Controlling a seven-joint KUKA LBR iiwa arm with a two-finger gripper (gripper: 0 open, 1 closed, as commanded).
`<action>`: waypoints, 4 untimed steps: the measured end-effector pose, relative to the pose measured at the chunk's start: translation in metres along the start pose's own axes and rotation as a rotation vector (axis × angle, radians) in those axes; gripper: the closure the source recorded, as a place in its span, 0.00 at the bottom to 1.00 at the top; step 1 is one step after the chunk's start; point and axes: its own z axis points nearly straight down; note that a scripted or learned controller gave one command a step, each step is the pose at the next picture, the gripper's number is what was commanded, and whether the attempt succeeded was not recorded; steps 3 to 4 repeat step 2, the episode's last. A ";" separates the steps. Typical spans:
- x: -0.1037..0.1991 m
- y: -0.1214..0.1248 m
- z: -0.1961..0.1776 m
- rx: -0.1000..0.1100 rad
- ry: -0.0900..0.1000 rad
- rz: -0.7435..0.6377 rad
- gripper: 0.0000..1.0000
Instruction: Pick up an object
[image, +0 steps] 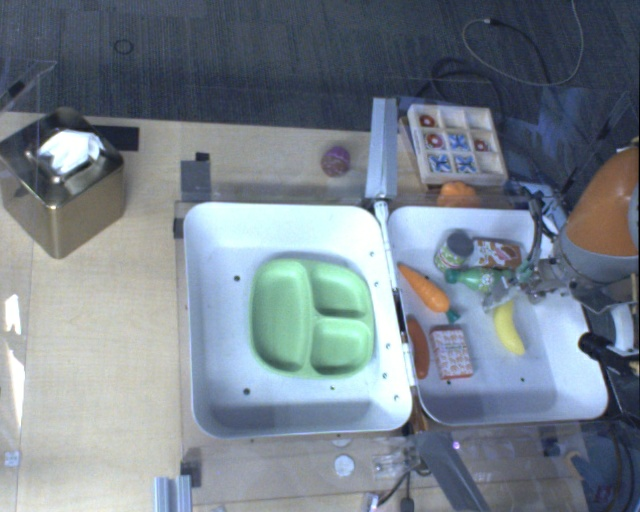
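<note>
Banana (509, 330) is lying long axis roughly upright in view, just below claw (512, 287); claw's state is staying unreadable.

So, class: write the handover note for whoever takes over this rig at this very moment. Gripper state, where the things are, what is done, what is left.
Gripper: low in the right bin, among the items near the bin's middle; whether it is open or shut cannot be told, and no grasp is visible.
Right bin holds: carrot, banana, sausage, small red card, a can and a snack packet.
Left bin holds the green divided tray.
Done: the arm is down at the objects.
Left: get a confirmed grasp on one object and lift it.
</note>
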 end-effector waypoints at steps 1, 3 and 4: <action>0.000 0.003 -0.014 -0.009 -0.003 -0.002 1.00; 0.050 0.000 -0.119 0.001 0.001 -0.072 1.00; 0.050 0.000 -0.119 0.001 0.001 -0.072 1.00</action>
